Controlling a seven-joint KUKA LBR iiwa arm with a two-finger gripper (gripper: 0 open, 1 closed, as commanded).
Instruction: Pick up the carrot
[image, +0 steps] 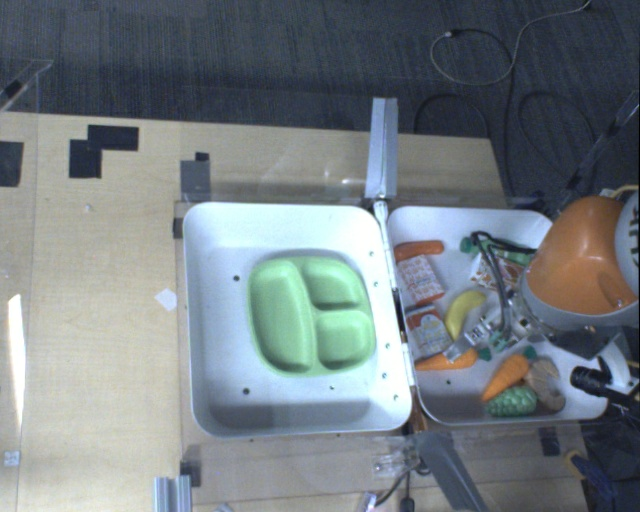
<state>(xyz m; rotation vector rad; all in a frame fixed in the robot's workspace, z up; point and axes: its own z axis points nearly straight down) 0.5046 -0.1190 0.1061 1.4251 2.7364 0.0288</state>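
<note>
Tabletop (90, 300), pale wood, carries two white bins side by side. Left bin (215, 300) holds a green divided tray (312, 315), three compartments, sitting about centre. Right bin (440, 408) cluttered. Arm (585, 265) reaches in from right, orange band over the bin's right half, wrist angled down and left. Gripper (495, 325) low over mid-bin, just beside a yellow banana (460, 312); grip state cannot be told, too tangled with cables. Carrot (507, 373) lies near the bin's near-right corner, tilted, just beside a green knobbly piece (512, 402). Snack packets (420, 280) along left wall; red sausage (420, 248) at far-left.
</note>
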